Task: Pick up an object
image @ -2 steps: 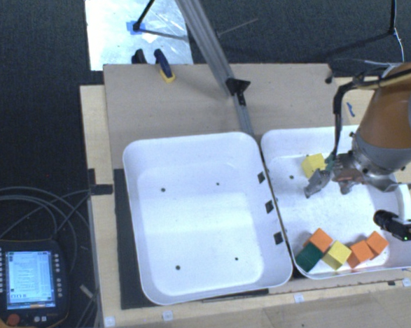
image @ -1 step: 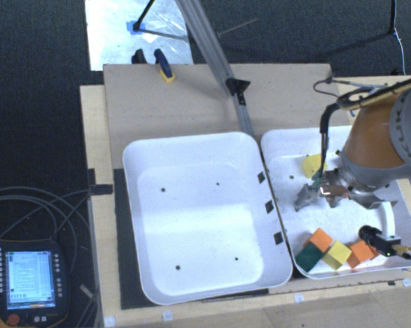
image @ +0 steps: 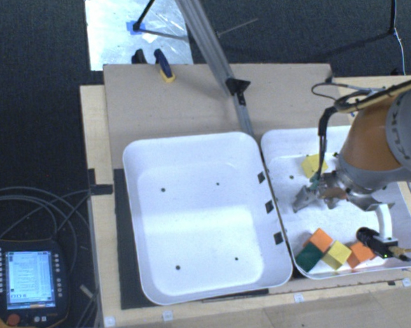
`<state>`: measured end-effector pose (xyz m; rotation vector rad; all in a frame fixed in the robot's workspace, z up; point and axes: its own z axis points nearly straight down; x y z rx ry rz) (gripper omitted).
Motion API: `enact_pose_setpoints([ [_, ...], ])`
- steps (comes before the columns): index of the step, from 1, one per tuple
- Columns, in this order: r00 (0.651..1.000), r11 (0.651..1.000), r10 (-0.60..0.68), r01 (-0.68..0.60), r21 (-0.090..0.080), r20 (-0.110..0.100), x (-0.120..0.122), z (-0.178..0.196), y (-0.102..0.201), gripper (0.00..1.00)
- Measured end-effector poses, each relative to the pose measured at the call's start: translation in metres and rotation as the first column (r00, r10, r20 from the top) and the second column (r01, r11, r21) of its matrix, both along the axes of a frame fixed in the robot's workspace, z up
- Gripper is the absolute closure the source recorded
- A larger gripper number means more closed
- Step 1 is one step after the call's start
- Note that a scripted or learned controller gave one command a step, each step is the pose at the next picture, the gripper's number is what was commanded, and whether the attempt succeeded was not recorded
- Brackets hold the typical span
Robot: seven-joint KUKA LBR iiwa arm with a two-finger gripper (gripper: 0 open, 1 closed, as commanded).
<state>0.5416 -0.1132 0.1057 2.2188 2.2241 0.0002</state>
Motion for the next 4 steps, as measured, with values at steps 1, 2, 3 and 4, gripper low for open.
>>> enact_pose_setpoints([
  [1,1.000,1.000,0.002,-0.002,0.000,0.004,0.001,0.012,0.000,1.00],
  [2,1.000,1.000,0.002,-0.002,-0.002,0.008,0.013,0.069,0.001,1.00],
  [3,1.000,1.000,0.002,-0.002,-0.002,0.008,0.015,0.124,0.001,1.00],
  [4,1.000,1.000,0.007,-0.007,0.001,0.004,0.026,0.122,0.045,1.00],
])
